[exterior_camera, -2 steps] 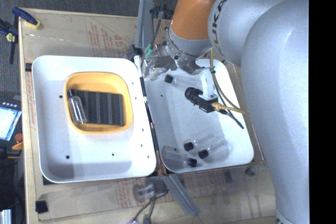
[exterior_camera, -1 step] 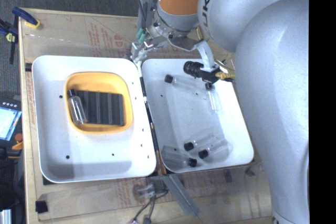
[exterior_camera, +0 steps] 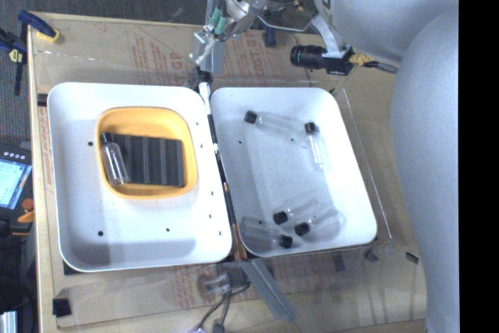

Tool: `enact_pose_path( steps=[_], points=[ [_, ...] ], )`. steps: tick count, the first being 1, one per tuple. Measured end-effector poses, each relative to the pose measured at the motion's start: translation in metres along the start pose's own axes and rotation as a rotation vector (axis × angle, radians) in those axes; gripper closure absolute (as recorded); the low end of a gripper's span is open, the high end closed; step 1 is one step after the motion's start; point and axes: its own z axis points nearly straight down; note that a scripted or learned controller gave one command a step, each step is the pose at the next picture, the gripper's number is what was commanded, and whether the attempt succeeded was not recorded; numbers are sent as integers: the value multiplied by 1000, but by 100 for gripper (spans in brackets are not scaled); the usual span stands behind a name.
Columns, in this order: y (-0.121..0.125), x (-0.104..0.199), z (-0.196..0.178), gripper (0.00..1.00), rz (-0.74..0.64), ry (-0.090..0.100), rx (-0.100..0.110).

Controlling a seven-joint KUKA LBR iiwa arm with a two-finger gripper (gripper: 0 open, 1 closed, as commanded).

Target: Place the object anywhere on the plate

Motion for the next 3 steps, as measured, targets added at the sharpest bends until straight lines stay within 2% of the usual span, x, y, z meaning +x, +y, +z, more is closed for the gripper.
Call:
enact_pose_path(
  steps=[2,3],
  points=[
    [2,1,-20,100,-7,1,-1],
    [47,70,-87,100,-307,0,1]
  ],
)
